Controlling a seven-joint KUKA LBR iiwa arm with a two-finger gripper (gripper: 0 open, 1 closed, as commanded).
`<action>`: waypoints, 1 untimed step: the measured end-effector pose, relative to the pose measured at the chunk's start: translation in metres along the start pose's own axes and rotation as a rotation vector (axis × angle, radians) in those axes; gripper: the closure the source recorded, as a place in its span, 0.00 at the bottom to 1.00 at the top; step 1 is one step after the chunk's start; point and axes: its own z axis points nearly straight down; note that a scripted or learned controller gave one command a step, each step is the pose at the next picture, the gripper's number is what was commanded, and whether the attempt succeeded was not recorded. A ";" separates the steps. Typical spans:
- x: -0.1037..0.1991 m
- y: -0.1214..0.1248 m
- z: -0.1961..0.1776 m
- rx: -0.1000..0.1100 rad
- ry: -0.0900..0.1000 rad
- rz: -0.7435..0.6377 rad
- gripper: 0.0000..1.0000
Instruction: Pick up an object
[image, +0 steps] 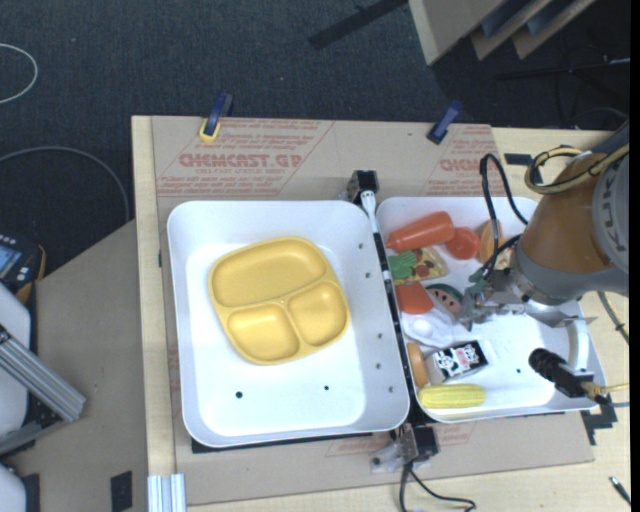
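The table (300, 150) takes up most of the picture, and two white bins sit on it side by side. The left bin (200, 380) holds a big yellow plate (278, 298) with three parts. The right bin (520, 385) is at the right of the picture and is full of small toy food.

The gray arm (565, 245) comes in from the right and bends down over the middle of the right bin. Its hand (478, 298) is low among the toys, but I cannot tell if it is wide, narrow, or holding something.

The things to pick are all in the right bin. An orange carrot (420, 230) lies near the top. A yellow corn (452, 397) lies at the bottom edge. A small black and white box (457, 359) sits just above the corn.

To do this well, I think the hand should go for one toy with room around it, like the corn, and come straight down over its middle.
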 end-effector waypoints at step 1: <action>-0.009 -0.003 -0.058 -0.001 -0.002 0.000 1.00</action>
